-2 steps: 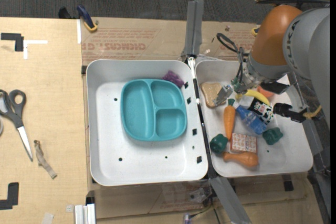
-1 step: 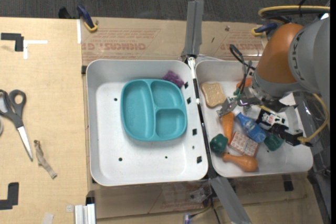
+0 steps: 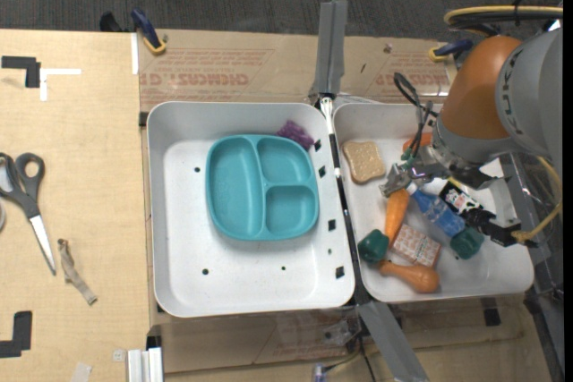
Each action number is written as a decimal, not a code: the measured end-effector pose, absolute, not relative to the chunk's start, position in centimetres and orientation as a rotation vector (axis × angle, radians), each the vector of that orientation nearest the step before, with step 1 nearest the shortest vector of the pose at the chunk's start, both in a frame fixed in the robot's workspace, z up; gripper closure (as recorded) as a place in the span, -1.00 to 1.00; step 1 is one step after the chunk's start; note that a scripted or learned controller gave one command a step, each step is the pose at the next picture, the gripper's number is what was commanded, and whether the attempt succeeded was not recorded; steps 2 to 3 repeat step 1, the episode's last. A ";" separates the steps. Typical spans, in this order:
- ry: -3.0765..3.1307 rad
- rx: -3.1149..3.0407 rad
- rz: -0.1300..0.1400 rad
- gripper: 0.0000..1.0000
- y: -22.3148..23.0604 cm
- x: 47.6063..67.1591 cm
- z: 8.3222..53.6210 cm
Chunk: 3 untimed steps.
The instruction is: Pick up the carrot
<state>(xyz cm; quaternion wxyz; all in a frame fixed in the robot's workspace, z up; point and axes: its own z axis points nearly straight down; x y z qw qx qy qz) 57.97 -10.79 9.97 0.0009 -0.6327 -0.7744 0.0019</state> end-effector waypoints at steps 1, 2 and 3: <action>-2.574 -1.801 0.002 1.00 -7.6 55.2 19.1; -2.574 -1.801 0.002 1.00 -7.6 55.2 19.1; -2.574 -1.801 0.002 1.00 -7.6 55.2 19.1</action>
